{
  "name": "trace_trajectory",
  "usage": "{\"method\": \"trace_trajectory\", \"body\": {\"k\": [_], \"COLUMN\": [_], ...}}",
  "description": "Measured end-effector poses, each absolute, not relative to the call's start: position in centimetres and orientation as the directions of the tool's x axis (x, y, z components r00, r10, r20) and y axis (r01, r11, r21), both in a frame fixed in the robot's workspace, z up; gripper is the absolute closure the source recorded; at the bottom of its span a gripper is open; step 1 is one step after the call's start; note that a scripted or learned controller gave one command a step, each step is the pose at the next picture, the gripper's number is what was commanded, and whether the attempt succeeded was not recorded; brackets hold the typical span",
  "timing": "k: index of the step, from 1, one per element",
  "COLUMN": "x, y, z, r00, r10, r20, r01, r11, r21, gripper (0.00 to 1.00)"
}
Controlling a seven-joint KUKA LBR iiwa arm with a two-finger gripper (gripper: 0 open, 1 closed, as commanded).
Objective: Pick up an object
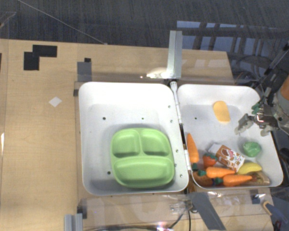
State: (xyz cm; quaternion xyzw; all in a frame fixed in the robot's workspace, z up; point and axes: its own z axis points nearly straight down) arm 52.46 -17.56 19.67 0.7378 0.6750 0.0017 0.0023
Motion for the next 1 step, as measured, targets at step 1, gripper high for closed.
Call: {"method": "trace_trajectory", "body": {"k": [1], "x": [53.35], "y": [-19.82], "z": [9.78], "r00": [0.225], "r10": [0.974], "r20": [0.0], "r01": [0.974], "r11": [-0.225], "r21": [0.003], "gripper": [0.0]}}
